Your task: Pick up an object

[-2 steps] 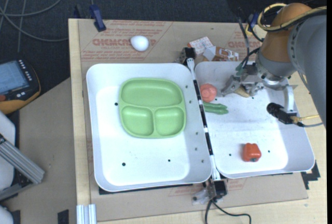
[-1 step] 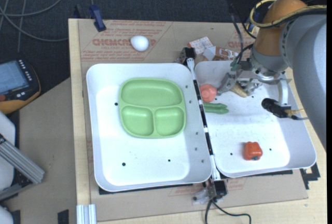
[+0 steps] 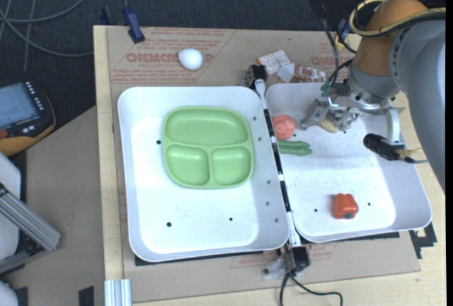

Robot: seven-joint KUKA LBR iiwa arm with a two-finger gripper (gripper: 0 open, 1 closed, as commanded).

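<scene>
Ok, claw (image 3: 330,115) is low at the far end of the right bin (image 3: 386,188), close to its back wall, with a small tan piece (image 3: 328,125) right under or against it. Can't tell from this angle how wide the claw is set or whether it has hold of anything, so I wouldn't count this as a grasp. Other candidates in the same bin: pink ball (image 3: 284,127) tight against the wall next to the left bin (image 3: 141,177), green pod (image 3: 294,149) just beside the ball, and red-orange piece (image 3: 345,206) alone near the front, well apart from the rest. Left bin has a green divided tray (image 3: 209,145); a white egg (image 3: 190,58) sits out on the bench (image 3: 106,99), probably not in play. My read: the tan piece is the target. To do it well: centre over it, come straight down, stay off the back wall, close, then lift slowly and check it comes up. It looks small and low, so it could squirt out sideways. Fallback is the red-orange piece, with open floor all round and no wall in the way. Ball and pod look worse: crowded together at the rim.
</scene>
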